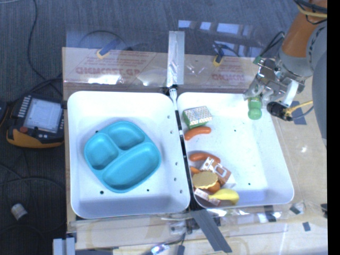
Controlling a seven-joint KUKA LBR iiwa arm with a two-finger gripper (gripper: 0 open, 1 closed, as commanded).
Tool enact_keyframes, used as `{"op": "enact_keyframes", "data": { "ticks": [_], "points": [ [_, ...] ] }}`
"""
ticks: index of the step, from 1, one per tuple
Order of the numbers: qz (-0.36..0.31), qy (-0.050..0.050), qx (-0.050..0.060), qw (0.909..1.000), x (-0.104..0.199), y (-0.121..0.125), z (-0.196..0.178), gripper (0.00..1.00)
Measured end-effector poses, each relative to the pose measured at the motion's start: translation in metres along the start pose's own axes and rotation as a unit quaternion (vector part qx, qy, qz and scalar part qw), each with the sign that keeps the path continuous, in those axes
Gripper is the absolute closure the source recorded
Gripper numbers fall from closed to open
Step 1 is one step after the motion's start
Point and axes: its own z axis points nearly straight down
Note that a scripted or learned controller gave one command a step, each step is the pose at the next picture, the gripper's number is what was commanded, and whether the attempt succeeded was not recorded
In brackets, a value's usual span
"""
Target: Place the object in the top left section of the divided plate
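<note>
Two white bins [74,158]; one blue divided plate [122,155] in left.

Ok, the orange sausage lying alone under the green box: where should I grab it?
Grip the orange sausage at its middle, from above, closing across its narrow width. It lies flat, running left-right, close beside the green box and the bin divider, so its ends are crowded.

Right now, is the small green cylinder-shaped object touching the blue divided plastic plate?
Apart. The camera view shows the small green cylinder-shaped object at the claw over the right bin, the blue divided plastic plate in the left bin.
</note>
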Motion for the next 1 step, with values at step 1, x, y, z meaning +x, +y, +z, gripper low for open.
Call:
{"op": "enact_keyframes", "data": {
  "ticks": [1],
  "points": [
    [0.065,0.002,0.001,0.9979,0.0105,-0.0574,0.112,1.0]
  ]
}}
